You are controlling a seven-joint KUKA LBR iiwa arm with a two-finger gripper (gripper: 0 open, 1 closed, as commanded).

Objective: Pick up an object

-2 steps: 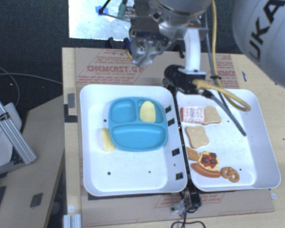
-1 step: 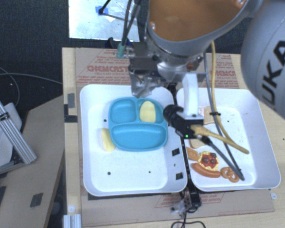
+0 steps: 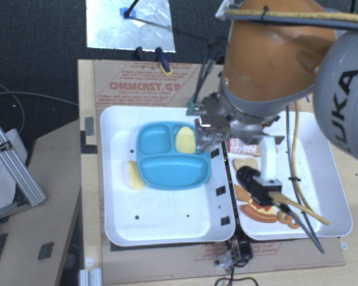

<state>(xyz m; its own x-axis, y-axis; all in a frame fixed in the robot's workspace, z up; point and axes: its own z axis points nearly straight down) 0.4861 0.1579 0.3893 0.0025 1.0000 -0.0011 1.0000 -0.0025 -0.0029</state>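
Observation:
A blue divided plate (image 3: 170, 168) lies in the left bin (image 3: 167, 225). A pale yellow rounded piece (image 3: 185, 140) rests in the plate's upper right compartment. A second yellow piece (image 3: 135, 175) lies on the bin floor, against the plate's left edge. My gripper (image 3: 204, 134) hangs at the plate's right rim, just right of the rounded yellow piece and near the wall between the bins. The arm's large orange and grey body hides the gripper's upper part and the back of the right bin.
The right bin (image 3: 331, 177) holds toy foods: a red and white packet (image 3: 241, 146), a toast slice (image 3: 246, 164), a hot dog (image 3: 258, 212) and a pretzel (image 3: 289, 220). A cardboard sheet (image 3: 144, 85) lies behind the bins.

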